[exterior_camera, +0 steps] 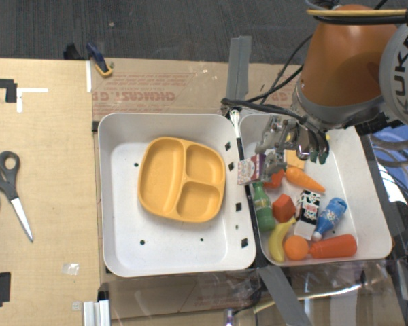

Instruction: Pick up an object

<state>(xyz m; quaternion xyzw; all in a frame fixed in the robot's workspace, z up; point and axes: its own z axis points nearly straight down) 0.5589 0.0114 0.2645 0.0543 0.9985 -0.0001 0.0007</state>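
Note:
The right bin (pixel 367 182) holds several toy foods: a carrot (pixel 304 177), a green bottle (pixel 262 206), a red-orange chunk (pixel 283 208), a cow-patterned carton (pixel 309 208), a blue bottle (pixel 331 216), a banana (pixel 279 240), an orange (pixel 296 248) and a long red-orange piece (pixel 333 246). A small pink-and-white packet (pixel 248 170) sits at the divider between the bins. My gripper (pixel 272 156) hangs low over the right bin's upper left, just right of the packet. The arm's orange band hides the bin's far part.
The left bin (pixel 115 202) carries a yellow three-compartment plate (pixel 182 180). Scissors (pixel 10 189) lie on the cardboard at far left, and a blue clip (pixel 98 58) sits at the back. Cables trail around the wrist.

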